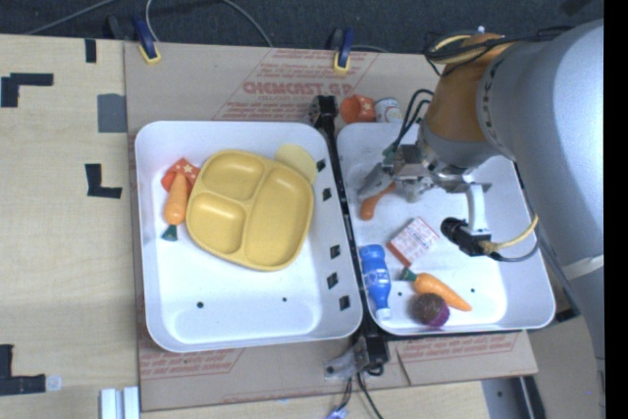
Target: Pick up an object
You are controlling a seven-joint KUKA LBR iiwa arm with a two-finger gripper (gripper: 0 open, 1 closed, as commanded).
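Note:
My gripper [378, 182] hangs low over the upper left part of the right bin [520, 309], close to the divider between the bins. A small orange piece [369, 205] lies right under its tip; whether it is gripped is unclear. Further toward the front of this bin lie a pink and white packet [414, 238], a blue bottle [373, 276], a carrot [439, 288] and a dark purple round fruit [430, 310]. The grey arm with its orange band [461, 108] covers the bin's upper right.
The left bin [235, 319] holds a yellow divided plate [248, 209], a carrot [176, 202] beside a red piece [181, 173], and a pale yellow piece [295, 158]. An orange object [357, 108] and a small can [387, 109] sit behind the bins.

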